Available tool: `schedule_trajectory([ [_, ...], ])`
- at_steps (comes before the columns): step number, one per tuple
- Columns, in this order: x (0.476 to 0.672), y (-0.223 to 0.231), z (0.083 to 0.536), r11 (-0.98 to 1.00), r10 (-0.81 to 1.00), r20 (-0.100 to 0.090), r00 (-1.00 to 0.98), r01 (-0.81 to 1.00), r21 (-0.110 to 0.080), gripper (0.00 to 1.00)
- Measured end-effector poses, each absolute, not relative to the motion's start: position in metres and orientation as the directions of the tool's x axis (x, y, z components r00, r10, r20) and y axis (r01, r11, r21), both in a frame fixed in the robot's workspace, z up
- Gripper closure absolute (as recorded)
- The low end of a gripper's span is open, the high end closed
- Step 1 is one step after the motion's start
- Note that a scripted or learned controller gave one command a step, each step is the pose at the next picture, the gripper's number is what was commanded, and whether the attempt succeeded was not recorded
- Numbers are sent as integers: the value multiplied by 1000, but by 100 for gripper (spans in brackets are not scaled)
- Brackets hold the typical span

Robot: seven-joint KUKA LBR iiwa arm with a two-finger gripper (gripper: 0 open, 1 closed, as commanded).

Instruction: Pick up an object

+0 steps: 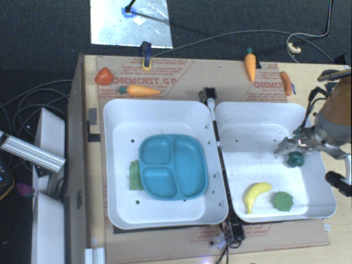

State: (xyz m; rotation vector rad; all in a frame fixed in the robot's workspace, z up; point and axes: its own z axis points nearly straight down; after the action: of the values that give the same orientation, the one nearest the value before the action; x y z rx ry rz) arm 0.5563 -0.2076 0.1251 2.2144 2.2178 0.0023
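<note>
In the right bin, a yellow banana and a green bumpy ball lie near the front wall. My gripper hangs over the bin's right side, reaching in from the right. A small teal round thing sits directly below the gripper; whether it is held or only lies beneath is unclear. The banana and the green ball lie apart from the gripper, toward the front.
The left bin holds a blue divided plate with a green piece at its left edge. On the bench behind the bins lie carrots, a red tomato and a blue clamp.
</note>
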Motion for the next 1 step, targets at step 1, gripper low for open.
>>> schedule_trajectory([
  [1, 548, -207, 149, 1, 1000, -1, -1, 1000, 2, 0],
])
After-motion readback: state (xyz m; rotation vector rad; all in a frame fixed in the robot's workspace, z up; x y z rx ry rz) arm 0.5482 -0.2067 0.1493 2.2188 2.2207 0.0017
